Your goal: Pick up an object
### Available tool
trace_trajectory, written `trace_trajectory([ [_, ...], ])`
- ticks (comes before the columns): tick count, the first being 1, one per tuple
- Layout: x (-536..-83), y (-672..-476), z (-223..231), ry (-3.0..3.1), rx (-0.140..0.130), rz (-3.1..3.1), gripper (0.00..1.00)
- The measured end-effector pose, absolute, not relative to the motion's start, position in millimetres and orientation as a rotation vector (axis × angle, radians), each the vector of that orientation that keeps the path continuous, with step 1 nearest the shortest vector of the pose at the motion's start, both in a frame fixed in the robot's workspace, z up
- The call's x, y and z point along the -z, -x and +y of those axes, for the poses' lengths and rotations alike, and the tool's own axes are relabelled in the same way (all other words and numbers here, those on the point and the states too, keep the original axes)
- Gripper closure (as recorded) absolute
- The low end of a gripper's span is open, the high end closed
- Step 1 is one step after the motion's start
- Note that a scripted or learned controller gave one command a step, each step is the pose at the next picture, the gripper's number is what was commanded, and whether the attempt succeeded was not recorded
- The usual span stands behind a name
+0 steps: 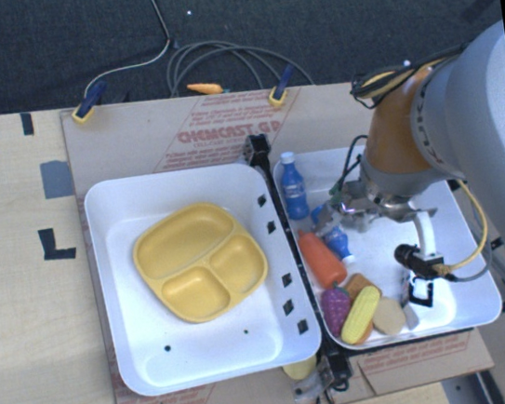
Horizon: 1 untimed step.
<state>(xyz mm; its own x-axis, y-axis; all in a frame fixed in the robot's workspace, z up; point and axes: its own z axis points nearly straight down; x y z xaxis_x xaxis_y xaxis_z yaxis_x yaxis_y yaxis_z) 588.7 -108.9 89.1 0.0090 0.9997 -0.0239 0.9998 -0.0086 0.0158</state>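
The right bin (465, 301) holds several toy foods along its left side. A blue bottle (293, 185) lies at the top, with an orange carrot (321, 259) below it. A small blue item (338, 245) sits just right of the carrot. At the bottom lie a purple grape bunch (334, 306), a yellow corn cob (360, 314), a brown piece (359, 284) and a tan piece (390, 319). My gripper (341, 216) hangs low over the bin, just above the small blue item and right of the bottle. Its tips are hidden by the wrist.
The left bin (120, 291) holds a yellow divided plate (200, 259). A black divider (282, 239) runs between the bins. A black cable with a connector (419, 275) loops off the arm over the right bin. Wires and clamps lie beyond the bins' far edge.
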Motion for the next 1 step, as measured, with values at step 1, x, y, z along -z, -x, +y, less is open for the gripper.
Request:
trace_trajectory([
  [1,-89.8,-572.0,-109.3,-2.212,0.003,2.188,0.0],
])
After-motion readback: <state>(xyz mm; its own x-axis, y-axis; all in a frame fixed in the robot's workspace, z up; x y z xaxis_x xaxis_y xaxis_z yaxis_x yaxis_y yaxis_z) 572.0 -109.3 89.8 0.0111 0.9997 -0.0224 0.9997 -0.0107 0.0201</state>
